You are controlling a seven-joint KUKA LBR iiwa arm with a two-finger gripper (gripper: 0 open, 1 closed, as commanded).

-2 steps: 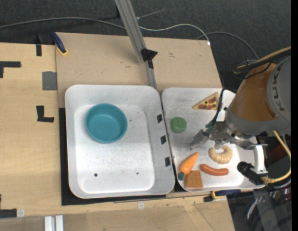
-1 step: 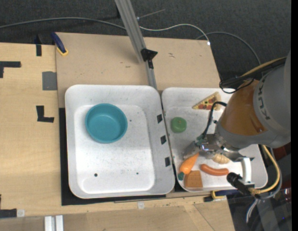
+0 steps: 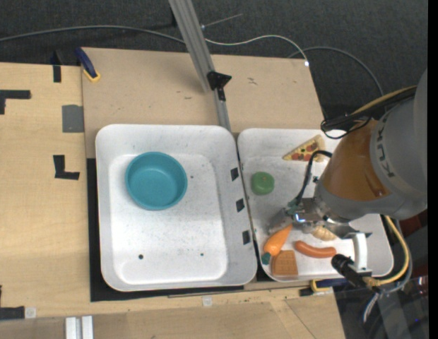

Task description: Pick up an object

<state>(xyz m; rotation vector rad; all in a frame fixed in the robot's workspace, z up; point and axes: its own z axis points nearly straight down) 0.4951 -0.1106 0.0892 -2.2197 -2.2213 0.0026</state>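
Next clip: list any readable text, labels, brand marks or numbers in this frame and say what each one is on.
None: no legible text, label, brand or number in the camera view.
The teal bowl, the pizza slice toy, the green round piece, the carrot and the sausage carry no print.
The black tape marks on the bench are plain shapes, not letters.
The arm's orange band shows no marking.

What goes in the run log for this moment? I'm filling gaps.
claw: low in right bin | by carrot, sausage | grasp: unclear | bowl: left bin
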